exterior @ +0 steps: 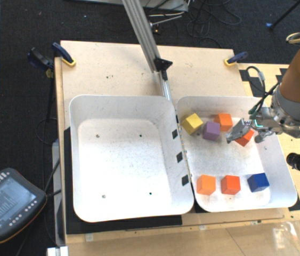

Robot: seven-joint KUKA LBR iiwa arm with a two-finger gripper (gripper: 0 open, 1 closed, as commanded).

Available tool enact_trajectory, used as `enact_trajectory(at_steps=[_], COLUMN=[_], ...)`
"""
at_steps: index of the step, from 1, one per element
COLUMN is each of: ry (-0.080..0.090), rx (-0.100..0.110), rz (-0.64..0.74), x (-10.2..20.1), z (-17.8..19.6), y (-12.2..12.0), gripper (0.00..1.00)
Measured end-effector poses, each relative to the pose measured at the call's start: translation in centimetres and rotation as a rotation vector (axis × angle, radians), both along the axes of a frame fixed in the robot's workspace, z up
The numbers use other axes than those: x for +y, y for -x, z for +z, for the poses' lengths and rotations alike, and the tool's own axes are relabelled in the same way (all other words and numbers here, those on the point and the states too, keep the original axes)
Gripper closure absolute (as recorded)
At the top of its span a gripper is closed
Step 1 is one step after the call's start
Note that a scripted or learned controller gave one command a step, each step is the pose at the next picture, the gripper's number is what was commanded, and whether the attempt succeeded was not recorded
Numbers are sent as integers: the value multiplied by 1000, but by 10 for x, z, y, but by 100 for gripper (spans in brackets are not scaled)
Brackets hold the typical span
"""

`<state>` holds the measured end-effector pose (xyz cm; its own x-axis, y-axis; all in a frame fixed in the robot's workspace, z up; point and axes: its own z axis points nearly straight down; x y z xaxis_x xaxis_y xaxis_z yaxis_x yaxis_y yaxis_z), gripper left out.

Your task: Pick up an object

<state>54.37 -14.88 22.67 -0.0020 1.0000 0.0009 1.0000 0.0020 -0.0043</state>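
The gripper [241, 133], fingers closed around a red-orange block [245, 137] at the far right of the right bin [283, 196], grips near one corner, so the block may twist free or nudge the adjacent orange cube [225, 121].

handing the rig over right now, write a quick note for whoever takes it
Gripper: low in the right bin, down at a red-orange block; grasp unconfirmed.
Upper cluster beside it: yellow cube, purple cube, orange cube.
Front row: another orange cube, red-orange cube, blue cube.
Left bin: holds no blocks.
Done: approach to a block.
Left: confirm the grip and lift.
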Motion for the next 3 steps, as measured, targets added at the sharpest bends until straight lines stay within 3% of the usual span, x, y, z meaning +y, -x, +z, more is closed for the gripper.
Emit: enact_trajectory(at_steps=[1, 3], ry=[1, 0], rx=[-4, 3], rz=[-2, -4], x=[0, 0], z=[2, -121], y=[-1, 12], gripper=[0, 0])
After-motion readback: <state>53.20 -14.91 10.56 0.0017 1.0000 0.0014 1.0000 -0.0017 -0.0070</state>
